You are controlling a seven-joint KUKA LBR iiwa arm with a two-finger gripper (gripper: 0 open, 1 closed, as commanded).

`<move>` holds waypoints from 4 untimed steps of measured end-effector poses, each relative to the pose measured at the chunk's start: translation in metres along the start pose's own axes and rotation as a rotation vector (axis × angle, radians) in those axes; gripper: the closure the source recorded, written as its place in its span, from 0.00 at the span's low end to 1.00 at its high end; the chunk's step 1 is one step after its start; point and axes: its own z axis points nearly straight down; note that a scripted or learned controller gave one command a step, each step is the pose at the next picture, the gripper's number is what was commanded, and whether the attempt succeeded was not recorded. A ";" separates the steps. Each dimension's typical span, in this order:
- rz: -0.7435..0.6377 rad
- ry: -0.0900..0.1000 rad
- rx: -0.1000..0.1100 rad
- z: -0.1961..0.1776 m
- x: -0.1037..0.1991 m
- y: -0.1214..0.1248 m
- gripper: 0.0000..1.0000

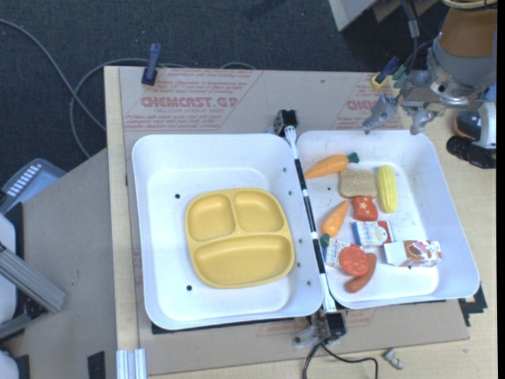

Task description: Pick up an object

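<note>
The right bin holds toy food: a long carrot, a bread slice, a corn cob, a small carrot, a red piece, two small cartons, a tomato slice and a sausage. My gripper hangs above the bin's far edge, behind the corn and bread. It is open, with nothing between its fingers.
The left bin carries a yellow divided plate. A black clip sits at the far end of the seam between the bins. A blue clamp lies on the board at the back left.
</note>
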 end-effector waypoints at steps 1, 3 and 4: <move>0.001 0.000 0.002 0.110 -0.052 -0.014 0.00; 0.001 -0.002 -0.007 0.155 -0.062 -0.027 1.00; -0.001 0.000 -0.004 0.165 0.008 -0.001 1.00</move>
